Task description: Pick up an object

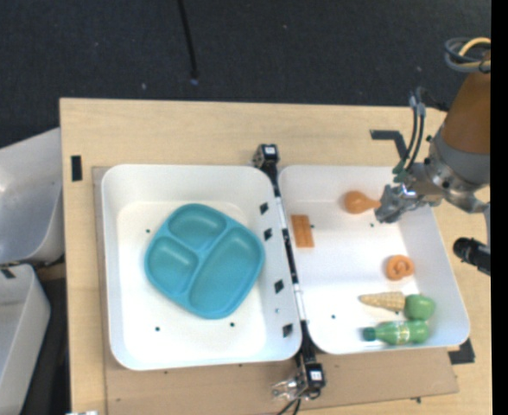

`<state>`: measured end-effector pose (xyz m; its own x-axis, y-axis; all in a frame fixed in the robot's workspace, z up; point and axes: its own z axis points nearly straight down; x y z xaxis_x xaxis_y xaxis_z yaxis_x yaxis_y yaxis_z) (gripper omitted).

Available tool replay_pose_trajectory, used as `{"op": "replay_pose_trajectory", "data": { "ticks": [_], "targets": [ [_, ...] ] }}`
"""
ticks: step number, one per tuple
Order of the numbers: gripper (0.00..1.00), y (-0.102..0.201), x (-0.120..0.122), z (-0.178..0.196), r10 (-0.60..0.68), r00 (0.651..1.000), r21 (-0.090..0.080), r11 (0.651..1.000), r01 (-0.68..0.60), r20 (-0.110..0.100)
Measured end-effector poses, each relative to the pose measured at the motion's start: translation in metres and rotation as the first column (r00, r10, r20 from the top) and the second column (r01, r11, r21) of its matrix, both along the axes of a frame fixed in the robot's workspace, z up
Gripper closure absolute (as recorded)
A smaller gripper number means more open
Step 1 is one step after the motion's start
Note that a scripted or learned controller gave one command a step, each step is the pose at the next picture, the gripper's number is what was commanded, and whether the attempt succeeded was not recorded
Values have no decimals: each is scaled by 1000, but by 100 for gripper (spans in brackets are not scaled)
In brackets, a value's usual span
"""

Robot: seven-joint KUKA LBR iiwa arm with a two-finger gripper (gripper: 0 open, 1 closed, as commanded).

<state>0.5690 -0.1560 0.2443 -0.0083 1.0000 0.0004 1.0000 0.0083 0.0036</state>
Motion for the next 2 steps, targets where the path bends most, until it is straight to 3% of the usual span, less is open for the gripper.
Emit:
{"op": "replay_pose_trajectory", "data": {
  "ticks": [2],
  "targets": [
    [100, 106, 58, -3, -1, 1000, 0, 1000, 1, -1]
  ]
}}
